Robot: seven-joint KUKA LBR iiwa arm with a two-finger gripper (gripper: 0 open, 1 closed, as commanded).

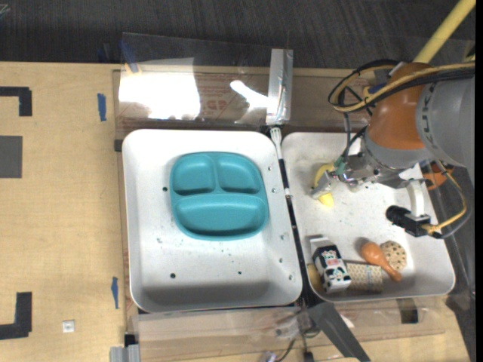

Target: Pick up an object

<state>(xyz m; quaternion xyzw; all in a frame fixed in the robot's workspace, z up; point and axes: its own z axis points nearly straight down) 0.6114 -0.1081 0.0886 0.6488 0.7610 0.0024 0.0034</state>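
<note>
- Since the claw (346,173) hangs low in the back-left part of the right bin (370,221), just beside a small yellow object (325,191), that object looks the likeliest thing to pick.
- The yellow object lies on the bin floor, near the wall that the 2 bins share. It is touching or almost touching the claw; I cannot tell which.
- Whether the claw is open or closed cannot be told from this view, and I see nothing gripped in it.
- By its look the yellow object is small and light, probably smooth plastic or a soft toy, with a curved shape that is partly hidden. It may slip or roll, so a hold across its narrow middle seems safest.
- At the front of the same bin lie a small printed box (333,267) and a patterned piece (367,279) just beside it. An orange-brown toy (373,252) lies there too, touching a speckled round piece (394,256).
- All 4 are well apart from the yellow object and should not hinder a grasp.
- The shared wall is the likelier trouble, since it leaves little room on that side.
- The left bin (151,217) holds only a teal divided plate (219,194), well apart, and the table (53,225) bears both bins.
</note>
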